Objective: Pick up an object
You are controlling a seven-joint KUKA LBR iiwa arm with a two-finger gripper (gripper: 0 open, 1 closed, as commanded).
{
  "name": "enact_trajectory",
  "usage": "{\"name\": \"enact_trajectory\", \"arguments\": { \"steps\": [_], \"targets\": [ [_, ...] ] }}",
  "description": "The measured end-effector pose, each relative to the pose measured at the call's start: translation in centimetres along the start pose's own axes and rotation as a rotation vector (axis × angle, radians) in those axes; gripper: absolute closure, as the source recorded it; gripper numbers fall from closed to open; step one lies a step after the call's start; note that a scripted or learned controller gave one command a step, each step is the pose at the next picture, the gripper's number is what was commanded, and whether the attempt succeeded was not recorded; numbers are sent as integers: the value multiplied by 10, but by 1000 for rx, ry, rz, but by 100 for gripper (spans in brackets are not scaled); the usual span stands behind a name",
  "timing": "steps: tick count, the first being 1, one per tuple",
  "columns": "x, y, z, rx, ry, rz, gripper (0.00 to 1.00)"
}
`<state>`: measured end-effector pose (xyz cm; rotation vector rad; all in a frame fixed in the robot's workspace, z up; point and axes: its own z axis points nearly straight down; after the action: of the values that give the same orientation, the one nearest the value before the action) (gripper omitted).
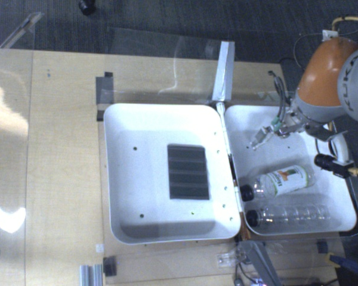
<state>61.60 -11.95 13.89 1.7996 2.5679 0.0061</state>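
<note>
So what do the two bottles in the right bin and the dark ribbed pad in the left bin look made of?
Labelled bottle: likely clear plastic, see-through, black cap. Ridged bottle: same clear, glossy plastic, probably. Dark ribbed pad: matte, maybe rubber or foam; can't tell.

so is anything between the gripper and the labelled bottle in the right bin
Nothing visible. The gripper hangs over bare bin floor in the right bin, above the labelled bottle. The clear bottle lies beyond it, nearer the front rim.

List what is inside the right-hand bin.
The right bin holds two clear plastic bottles lying on their sides: a labelled bottle and a plain bottle nearer the front edge. The gripper hangs above its back half. The arm covers the bin's far right corner.
</note>
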Motion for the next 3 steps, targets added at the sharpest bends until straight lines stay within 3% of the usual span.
{"name": "enact_trajectory", "arguments": {
  "steps": [1,2,3],
  "targets": [
    [-18,-85,24,1,-1,45,0],
    [0,-88,48,-12,-8,-166,0],
    [49,-64,48,-10,-4,-186,0]
  ]
}}
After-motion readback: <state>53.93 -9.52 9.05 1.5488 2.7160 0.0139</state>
